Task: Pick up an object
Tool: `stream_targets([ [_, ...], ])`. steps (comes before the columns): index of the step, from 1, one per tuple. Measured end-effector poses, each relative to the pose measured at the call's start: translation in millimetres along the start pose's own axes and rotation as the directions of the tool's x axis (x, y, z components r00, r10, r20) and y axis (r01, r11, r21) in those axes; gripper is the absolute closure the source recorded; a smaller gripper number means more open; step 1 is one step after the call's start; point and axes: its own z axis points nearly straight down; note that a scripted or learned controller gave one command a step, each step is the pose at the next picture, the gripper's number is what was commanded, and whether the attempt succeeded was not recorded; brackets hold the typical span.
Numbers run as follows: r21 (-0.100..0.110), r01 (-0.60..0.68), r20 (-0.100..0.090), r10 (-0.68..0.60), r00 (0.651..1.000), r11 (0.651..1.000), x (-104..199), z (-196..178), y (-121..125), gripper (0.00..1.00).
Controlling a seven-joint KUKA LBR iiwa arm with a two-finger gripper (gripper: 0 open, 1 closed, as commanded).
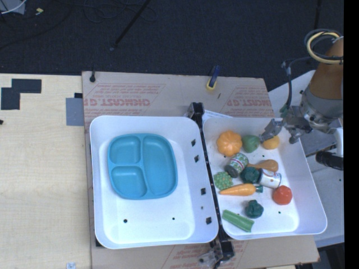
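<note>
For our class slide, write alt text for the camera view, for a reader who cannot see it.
A robot gripper hovers at the far edge of the right bin, which holds toy foods including an orange pumpkin, carrot and tomato. The left bin holds a blue divided tray.

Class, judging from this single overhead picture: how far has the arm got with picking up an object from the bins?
Done: the tool has reached the far edge of the right bin, beside the small yellow piece. In hand: nothing is seen held by it. Left: the whole pick; the orange pumpkin, carrot and tomato lie in the bin, and the blue tray sits in the left bin.
</note>
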Motion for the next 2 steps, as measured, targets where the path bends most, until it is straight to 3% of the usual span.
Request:
stream_targets([
  [1,-0.011,0.002,0.003,-0.002,1.0,1.0,-0.2,-7.4,2.5,0.0],
  [2,-0.008,0.002,0.002,-0.002,1.0,1.0,-3.9,37.6,1.7,0.0],
])
